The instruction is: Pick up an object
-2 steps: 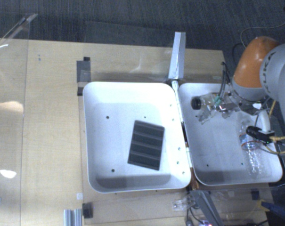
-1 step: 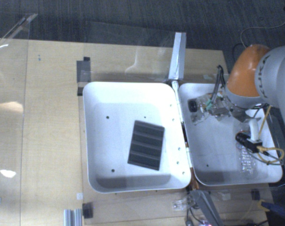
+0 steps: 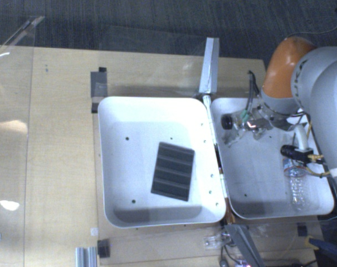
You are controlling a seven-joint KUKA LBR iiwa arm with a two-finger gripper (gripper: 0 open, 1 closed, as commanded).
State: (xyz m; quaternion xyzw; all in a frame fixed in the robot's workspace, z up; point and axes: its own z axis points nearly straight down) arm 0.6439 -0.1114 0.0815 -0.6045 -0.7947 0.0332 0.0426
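Dark ribbed pad [image 3: 173, 171] flat in left bin [image 3: 110, 121]; pincer [image 3: 242, 124] low over right bin [image 3: 252, 204], grip state unreadable. Best reached by crossing over, descending square, straddling narrow edges.

left white plastic bin [image 3: 110, 166]: wide open floor all round the dark grey ribbed rectangular slab [image 3: 173, 171], which lies tilted near the middle, a touch toward the near right corner; room along the left wall and far edge. right white bin [image 3: 238, 204]: the grey arm with its orange band [image 3: 302, 82] crowds the far right corner, gripper [image 3: 240, 122] low by the far left corner. a clear plastic bottle [image 3: 297, 187] lies along the right wall. the middle and near left floor are bare.
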